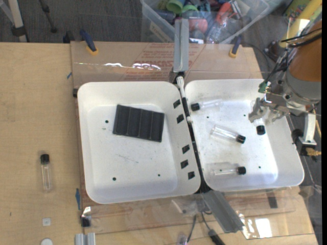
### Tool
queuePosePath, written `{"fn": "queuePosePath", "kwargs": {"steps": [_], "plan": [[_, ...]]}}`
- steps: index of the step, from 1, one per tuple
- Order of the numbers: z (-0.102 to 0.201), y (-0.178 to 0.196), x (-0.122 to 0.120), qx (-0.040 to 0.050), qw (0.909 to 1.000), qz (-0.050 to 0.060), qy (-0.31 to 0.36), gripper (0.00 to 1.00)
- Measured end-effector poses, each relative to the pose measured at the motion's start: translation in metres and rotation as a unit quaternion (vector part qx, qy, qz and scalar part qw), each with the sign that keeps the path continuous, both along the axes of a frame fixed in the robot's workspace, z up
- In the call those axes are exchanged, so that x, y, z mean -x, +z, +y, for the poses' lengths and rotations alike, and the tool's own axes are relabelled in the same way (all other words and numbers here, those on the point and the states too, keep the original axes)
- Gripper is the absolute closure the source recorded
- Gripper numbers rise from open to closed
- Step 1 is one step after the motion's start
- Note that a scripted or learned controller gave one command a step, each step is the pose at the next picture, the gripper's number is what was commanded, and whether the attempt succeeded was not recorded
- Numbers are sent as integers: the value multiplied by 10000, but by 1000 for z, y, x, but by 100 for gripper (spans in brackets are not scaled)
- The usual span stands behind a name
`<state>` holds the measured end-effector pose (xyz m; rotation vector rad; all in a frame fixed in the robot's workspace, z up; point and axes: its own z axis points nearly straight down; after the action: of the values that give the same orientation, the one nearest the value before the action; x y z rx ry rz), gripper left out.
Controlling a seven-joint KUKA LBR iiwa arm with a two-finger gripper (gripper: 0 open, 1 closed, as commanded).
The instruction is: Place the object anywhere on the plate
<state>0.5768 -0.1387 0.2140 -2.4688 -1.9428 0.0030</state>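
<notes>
A black ribbed plate (139, 122) lies flat in the left bin (97, 188), toward its back. The right bin (286, 175) holds three clear vials with black caps: one at the back left (207, 105), one in the middle (228, 135) and one near the front (228, 170). My gripper (261, 115) hangs over the right bin's back right part, right of the middle vial and apart from it. A small black piece (260, 130) shows just below the gripper; I cannot tell whether it belongs to the gripper or is a vial cap.
Another vial (46, 171) lies on the wooden bench left of the bins. A clear tub of colourful items (204, 4) stands behind the bins. A divider with black clips (184, 134) separates the bins. Cables (283, 60) trail from the arm at the right.
</notes>
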Motion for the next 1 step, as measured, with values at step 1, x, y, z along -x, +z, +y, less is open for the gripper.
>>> {"fn": "queuePosePath", "kwargs": {"steps": [1], "plan": [[6, 92, 7, 1, 9416, -6, -3368, 100]]}}
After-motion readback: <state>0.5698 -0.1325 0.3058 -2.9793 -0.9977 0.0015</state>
